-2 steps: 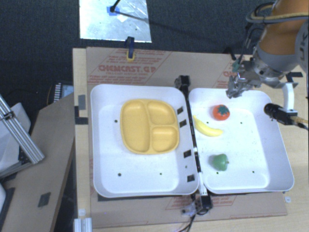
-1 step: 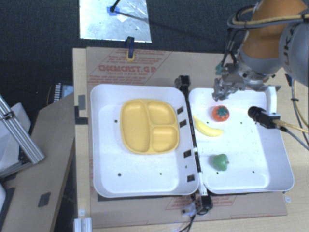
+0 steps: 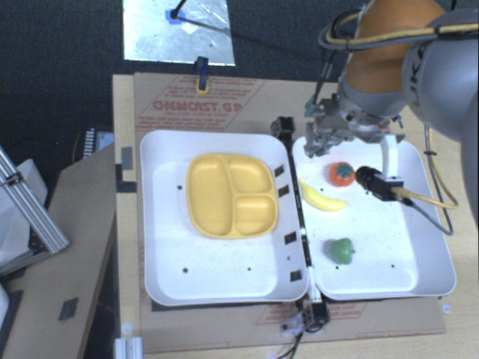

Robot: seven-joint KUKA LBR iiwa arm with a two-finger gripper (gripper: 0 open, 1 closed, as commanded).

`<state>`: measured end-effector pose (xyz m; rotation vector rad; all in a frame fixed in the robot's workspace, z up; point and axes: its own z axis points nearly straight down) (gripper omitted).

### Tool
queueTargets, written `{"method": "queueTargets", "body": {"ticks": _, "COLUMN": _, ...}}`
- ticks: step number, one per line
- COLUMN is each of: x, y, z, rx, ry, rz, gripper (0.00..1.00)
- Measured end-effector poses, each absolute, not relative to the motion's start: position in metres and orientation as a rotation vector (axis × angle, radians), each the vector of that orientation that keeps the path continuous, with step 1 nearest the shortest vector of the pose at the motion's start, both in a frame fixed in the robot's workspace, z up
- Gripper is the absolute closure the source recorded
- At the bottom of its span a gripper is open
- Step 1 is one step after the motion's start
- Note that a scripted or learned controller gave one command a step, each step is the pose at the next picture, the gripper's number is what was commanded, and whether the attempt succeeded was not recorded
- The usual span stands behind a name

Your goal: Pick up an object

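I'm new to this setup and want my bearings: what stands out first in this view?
The yellow three-compartment plastic plate in the left white bin stands out first. In the right white bin lie a red toy tomato, a yellow toy banana and a green toy pepper. The grey arm's end effector hangs over that bin's far left corner.

My hand (image 3: 323, 142) is hanging over the far left corner of the right bin (image 3: 430, 271), with my arm (image 3: 419, 58) crowding the far right of it. The tomato (image 3: 341, 173) is sitting just beside my hand, the banana (image 3: 322, 197) lying near it toward the divider (image 3: 296, 200), and the green pepper (image 3: 341, 250) well apart, nearer the front. The near right floor is lying open. In the left bin (image 3: 161, 275), the yellow tray (image 3: 230, 194) is taking up the middle, leaving room around its edges.
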<state>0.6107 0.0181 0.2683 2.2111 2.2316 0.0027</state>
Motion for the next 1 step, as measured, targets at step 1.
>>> {"method": "queueTargets", "body": {"ticks": 1, "x": 0.5935, "y": 0.07, "z": 0.2582, "rx": 2.212, "ry": 2.233, "rz": 0.001, "gripper": 1.0}}
